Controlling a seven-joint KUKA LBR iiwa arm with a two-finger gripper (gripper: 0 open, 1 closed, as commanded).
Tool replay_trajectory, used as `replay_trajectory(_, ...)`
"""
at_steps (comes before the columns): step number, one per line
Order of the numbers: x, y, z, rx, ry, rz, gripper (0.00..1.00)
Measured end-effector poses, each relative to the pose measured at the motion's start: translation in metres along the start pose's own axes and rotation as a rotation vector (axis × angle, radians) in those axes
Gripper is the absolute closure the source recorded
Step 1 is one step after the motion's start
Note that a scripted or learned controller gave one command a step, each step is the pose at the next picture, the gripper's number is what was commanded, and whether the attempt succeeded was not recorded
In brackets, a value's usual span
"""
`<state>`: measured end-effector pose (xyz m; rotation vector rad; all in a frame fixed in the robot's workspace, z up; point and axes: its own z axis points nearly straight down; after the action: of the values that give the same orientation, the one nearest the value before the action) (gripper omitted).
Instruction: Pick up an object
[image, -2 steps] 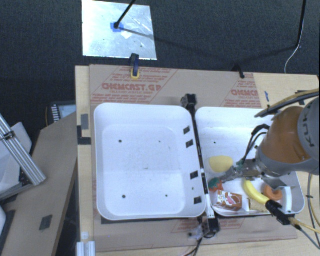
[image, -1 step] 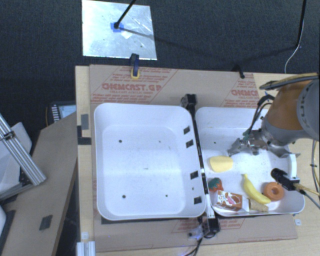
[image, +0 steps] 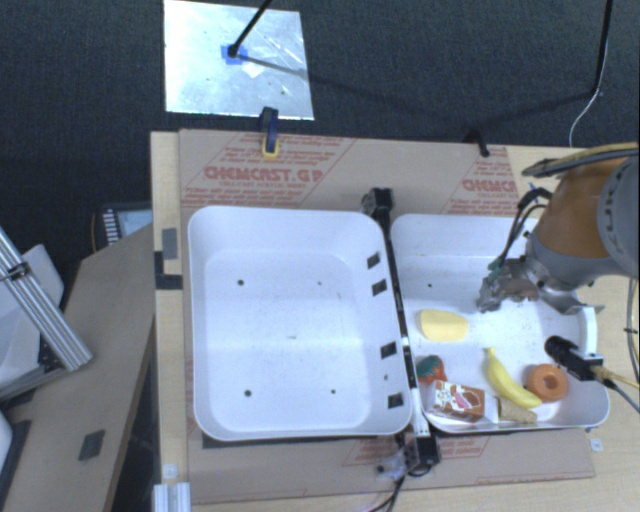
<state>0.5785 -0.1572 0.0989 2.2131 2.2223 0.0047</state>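
Nearest the camera, along the front wall of the right bin (image: 600, 405), lie a red-and-white packet (image: 458, 400), a small red and green item (image: 431, 369), a banana (image: 509, 379) and an orange ring (image: 547, 382). Just behind them rests a pale yellow block (image: 443, 325). Farther back, the gripper (image: 492, 297) hangs near the block, apart from it; whether it is spread or pressed together cannot be told. The left bin (image: 290, 225) sits alongside.

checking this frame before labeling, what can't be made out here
- Gripper, camera view: finger state unreadable, small and blurred against the right bin.
- Small packet: print too small to read.
- Red-and-green item: identity unclear, partly against the bin divider.
- Arm: cut off by the right edge.
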Motion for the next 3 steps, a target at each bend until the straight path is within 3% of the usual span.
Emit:
replay_trajectory(1,0.076,0.03,0.015,0.002,0.003,-0.007,1.0)
replay_trajectory(2,0.071,0.03,0.003,0.001,0.001,0.0,1.0)
replay_trajectory(3,0.07,0.069,0.004,0.0,0.001,-0.001,1.0)
